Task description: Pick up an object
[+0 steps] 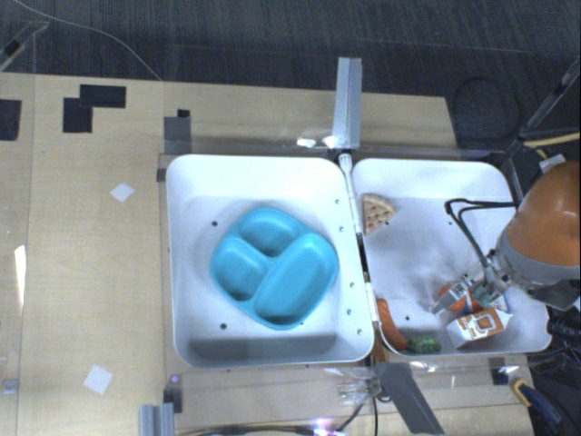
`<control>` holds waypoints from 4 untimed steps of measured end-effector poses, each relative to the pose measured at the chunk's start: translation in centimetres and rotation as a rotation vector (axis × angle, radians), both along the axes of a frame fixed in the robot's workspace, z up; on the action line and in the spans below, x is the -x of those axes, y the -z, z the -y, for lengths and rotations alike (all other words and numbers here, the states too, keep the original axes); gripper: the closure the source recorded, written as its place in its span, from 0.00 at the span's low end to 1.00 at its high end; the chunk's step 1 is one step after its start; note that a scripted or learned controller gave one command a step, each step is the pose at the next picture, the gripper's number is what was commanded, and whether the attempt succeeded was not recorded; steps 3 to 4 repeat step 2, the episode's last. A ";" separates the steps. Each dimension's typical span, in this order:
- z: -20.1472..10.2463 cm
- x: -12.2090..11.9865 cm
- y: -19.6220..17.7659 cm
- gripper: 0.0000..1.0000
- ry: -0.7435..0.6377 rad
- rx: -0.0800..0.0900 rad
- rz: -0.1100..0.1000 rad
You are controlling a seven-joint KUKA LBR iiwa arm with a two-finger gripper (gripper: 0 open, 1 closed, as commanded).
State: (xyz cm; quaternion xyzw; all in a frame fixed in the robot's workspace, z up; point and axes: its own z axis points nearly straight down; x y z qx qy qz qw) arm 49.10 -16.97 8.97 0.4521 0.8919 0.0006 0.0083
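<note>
Right beneath the tool [467, 300], a small carton [477, 326].

1 fixed overhead camera | slanted downward | both bins [182, 243] framed | arm [545, 234] enters right

The grey arm [545, 234] reaches in from the right, its gripper [467, 298] pointing down and leftward.
</note>
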 end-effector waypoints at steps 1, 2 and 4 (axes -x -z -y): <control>-0.1 -0.3 -1.2 1.00 -0.001 0.001 0.010; -2.8 -2.0 -13.0 1.00 0.197 -0.007 -0.007; -2.8 -2.0 -13.0 1.00 0.197 -0.007 -0.007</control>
